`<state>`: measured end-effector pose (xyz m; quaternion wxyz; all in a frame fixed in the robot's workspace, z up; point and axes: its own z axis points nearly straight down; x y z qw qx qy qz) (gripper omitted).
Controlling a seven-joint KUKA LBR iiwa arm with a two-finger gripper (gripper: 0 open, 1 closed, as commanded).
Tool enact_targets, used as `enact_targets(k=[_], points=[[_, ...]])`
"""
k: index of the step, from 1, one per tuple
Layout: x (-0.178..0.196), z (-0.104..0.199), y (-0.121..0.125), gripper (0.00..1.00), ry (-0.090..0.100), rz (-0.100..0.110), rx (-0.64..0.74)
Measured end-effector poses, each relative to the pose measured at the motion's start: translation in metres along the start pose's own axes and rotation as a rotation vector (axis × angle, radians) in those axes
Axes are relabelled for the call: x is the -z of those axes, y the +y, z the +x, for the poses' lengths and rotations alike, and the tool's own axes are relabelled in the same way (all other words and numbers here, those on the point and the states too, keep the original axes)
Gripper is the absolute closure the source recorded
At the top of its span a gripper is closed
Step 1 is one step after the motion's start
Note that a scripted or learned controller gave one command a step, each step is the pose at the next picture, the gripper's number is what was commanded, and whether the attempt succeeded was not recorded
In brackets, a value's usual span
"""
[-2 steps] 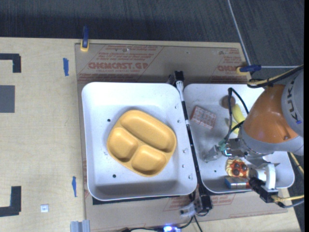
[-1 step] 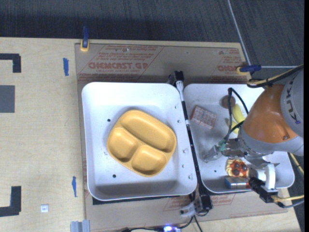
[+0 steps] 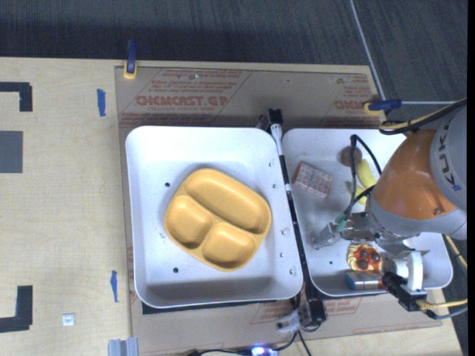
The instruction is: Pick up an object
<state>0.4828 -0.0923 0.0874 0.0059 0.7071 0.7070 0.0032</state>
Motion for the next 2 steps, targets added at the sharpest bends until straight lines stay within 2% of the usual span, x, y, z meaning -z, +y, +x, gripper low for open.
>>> enact_targets(k=[2], points=[[-0.0001,0.0002,0.0,0.0,0.0,0.0,0.0]])
